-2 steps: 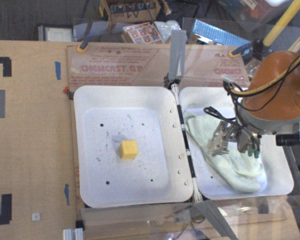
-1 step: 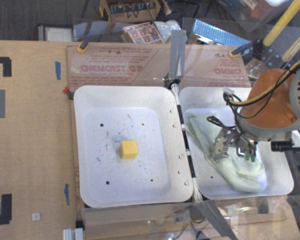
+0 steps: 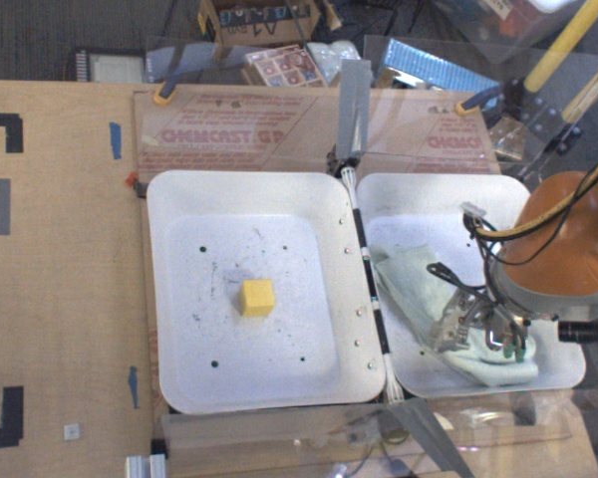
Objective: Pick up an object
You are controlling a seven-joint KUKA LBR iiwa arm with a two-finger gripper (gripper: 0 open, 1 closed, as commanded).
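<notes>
Left bin holds yellow block; right bin, pale cloth.

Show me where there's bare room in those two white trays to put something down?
The left bin is mostly bare all around the small yellow block at its middle. In the right bin, the far strip is bare; the near part is crowded by the pale cloth and the gripper.

Yellow cube, white bins
</notes>
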